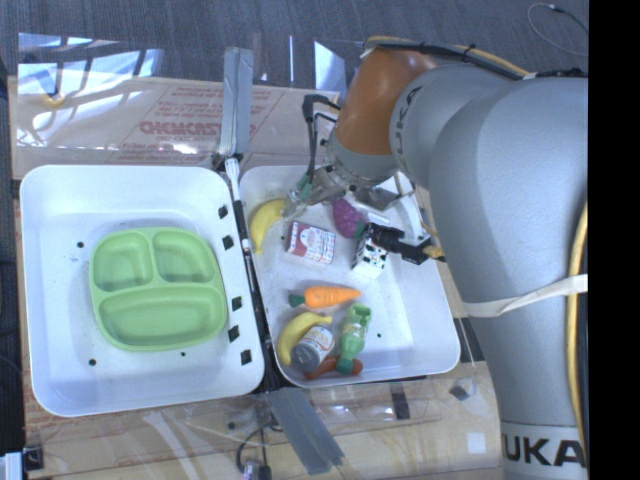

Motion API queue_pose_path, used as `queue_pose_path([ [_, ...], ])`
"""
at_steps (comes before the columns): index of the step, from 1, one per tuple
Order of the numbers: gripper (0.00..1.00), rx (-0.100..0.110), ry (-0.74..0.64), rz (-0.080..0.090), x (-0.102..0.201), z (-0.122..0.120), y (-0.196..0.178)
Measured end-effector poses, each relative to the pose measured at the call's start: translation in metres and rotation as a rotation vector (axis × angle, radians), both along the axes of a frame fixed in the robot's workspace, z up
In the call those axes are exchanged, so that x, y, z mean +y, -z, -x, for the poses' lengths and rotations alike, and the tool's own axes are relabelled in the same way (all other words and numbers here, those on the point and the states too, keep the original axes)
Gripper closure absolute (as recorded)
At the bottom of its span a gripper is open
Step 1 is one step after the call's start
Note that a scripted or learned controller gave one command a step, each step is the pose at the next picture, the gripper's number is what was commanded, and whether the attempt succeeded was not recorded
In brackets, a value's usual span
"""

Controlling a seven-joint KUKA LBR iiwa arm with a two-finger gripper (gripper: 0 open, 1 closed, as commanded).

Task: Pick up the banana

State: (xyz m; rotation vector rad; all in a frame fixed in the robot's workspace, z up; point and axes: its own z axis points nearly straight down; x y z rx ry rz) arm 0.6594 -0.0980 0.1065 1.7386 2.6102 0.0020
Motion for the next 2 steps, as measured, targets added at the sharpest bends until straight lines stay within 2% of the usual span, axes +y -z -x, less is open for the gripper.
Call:
queue_pose_path([
  [1,0.00,0.000,0.000,0.000,0.0000,0.0000,0.0001],
  [2,0.00,0.002,-0.027,0.001,-0.0011,0.0008,0.0094],
])
